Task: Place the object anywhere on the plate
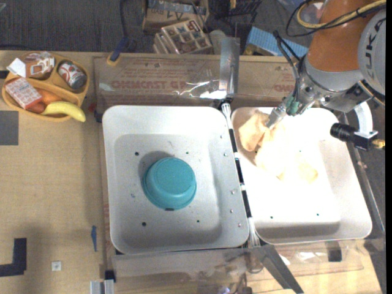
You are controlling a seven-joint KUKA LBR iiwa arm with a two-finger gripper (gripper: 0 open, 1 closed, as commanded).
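Hand (274, 119) over right bin's (343, 225) far left corner, tips at pale yellow cloth (257, 136); grip impossible to judge. Teal plate (170, 182) mid left bin (122, 139).

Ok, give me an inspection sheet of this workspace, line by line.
Surface: wooden bench bearing two shallow white bins side by side, left bin and right bin.
Job's things: teal plate, seemingly upside down, in the left bin; pale yellow cloth-like object in the right bin's far left corner, washed out by glare.
Clutter: yellow tray of toy food with a banana at the bench's far left.
Grippers: gripper down at the pale object's edge; grip cannot be told.
Cables: yellow and black cables looping over the arm's orange band.
Surroundings: boxes, a basket and papers on the floor beyond the bench.
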